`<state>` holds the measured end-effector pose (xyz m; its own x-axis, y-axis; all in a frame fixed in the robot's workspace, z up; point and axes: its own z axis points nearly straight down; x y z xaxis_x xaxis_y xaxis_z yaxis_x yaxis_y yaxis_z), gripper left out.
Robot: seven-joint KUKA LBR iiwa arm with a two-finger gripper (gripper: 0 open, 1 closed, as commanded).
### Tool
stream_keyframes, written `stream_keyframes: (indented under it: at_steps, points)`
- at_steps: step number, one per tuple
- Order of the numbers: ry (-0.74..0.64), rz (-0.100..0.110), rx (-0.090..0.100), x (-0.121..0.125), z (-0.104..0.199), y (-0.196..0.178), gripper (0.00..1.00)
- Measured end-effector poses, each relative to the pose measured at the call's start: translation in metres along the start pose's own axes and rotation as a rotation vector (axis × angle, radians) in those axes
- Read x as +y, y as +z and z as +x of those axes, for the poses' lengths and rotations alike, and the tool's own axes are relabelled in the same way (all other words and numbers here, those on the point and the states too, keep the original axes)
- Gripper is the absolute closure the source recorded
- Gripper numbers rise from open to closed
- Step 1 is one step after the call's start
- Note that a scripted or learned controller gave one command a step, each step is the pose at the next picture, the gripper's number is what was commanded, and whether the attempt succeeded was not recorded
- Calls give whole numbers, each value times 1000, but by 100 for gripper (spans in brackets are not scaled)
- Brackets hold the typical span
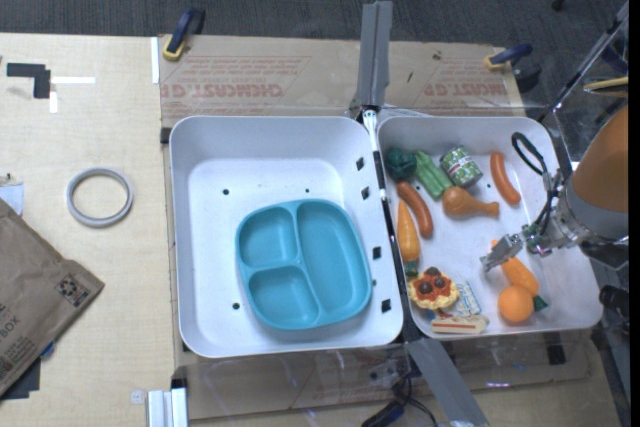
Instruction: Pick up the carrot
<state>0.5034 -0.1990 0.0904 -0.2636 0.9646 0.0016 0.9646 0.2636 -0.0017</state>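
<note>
The carrot (521,274) is a short orange piece with a green end, lying on the floor of the right bin (575,320) near its right wall. My gripper (516,250) reaches in from the right and sits low, right at the carrot's upper end. Its fingers (497,257) look spread apart, with one grey tip left of the carrot. The carrot rests on the bin floor, not lifted. The grey arm with its orange band (610,173) hides part of the bin's right edge.
An orange ball (515,305) touches the carrot's lower end. The right bin also holds two sausages (415,207), a drumstick (468,204), an orange-yellow vegetable (407,231), green vegetables (432,173), a can (461,165), a pizza piece (432,288). A blue divided plate (300,263) lies in the left bin.
</note>
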Motion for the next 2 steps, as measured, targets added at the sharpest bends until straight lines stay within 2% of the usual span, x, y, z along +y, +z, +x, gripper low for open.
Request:
stream_keyframes:
  at_steps: [1, 2]
  points:
    - [4, 0, 0, 0, -1, -8, 100]
    - [75, 0, -2, 70, 24, -76, 100]
